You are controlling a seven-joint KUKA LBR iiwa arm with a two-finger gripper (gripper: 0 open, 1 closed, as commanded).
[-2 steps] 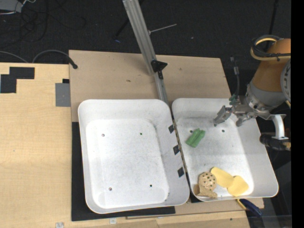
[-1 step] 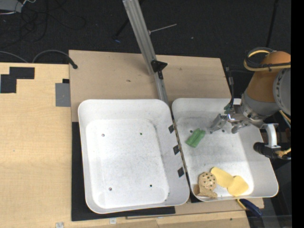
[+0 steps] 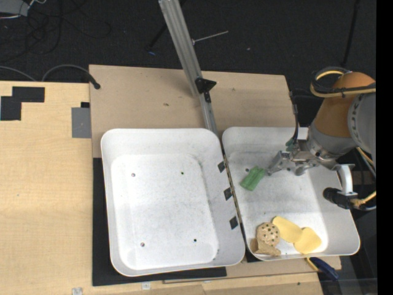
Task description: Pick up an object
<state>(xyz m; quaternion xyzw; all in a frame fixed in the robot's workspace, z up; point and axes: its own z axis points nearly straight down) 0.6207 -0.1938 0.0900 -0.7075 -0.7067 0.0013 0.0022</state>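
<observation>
Two white bins sit side by side on my bench, and I am looking down at them from above. My arm (image 3: 344, 118) comes in from the right side of the frame, and its claw (image 3: 270, 169) hangs low over the right bin (image 3: 331, 229), near the bin's upper middle. A small green block (image 3: 252, 179) lies on the bin floor just beside the claw tip, to its lower left. I cannot tell if the claw is touching it, and I cannot tell how far open the claw is, because it looks too small and thin from here. I see nothing held up off the floor. At the bottom of the same bin there is a yellow soft thing (image 3: 298, 234) and, touching its left side, a tan thing with holes (image 3: 267, 237). The left bin (image 3: 116, 143) is in the middle of the frame. I think the pick is not done yet: the grab and the lift are both left to do.
</observation>
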